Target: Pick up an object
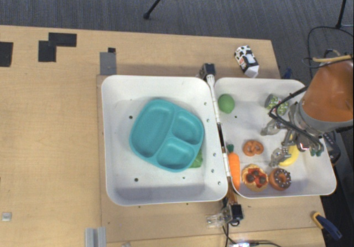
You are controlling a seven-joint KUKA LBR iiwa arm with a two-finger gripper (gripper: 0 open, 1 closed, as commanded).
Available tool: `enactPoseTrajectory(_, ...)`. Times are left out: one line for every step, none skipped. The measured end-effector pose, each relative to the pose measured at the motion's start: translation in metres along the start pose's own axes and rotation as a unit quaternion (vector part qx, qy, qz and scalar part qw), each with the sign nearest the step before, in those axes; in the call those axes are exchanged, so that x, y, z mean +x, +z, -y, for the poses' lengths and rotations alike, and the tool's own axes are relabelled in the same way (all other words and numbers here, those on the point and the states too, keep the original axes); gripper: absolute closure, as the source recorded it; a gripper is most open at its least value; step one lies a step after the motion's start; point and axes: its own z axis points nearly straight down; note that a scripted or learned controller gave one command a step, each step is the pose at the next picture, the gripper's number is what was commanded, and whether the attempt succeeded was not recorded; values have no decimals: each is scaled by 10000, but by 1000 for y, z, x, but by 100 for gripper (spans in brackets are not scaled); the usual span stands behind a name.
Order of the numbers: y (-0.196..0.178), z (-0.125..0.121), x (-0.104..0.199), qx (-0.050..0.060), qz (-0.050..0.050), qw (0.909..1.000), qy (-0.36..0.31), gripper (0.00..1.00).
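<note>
My gripper [275,142] hangs low over the right bin [318,188], below the arm's orange band [332,96]. Its fingers are spread open, one fingertip [270,128] toward the bin's middle and the other by a yellow banana [290,155]. Nothing sits between them. A brown pretzel-like piece [253,148] lies just left of the gripper. Along the bin's front edge lie an orange carrot [234,168], a red-topped tart [255,178] and a dark donut [280,179]. A green ball [225,103] rests at the far left, and a green leafy piece [276,104] is partly hidden by the arm.
The left bin [119,185] holds a teal divided plate [168,134] with a small green item [195,161] peeking out beneath it. A black-and-white carton [246,60] stands on the bench behind the right bin. A ridge divides the two bins.
</note>
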Motion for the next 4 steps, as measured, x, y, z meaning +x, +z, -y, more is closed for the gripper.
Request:
enactPoseTrajectory(-1, 0, 8, -1, 37, 9971, -758, 0)
enactPoseTrajectory(-2, 26, 7, 16, 53, 9812, -1931, 0)
enactPoseTrajectory(2, 37, -51, -12, -15, 9768, -2140, 0)
enactPoseTrajectory(3, 38, -102, -22, -15, 9271, -3749, 0)
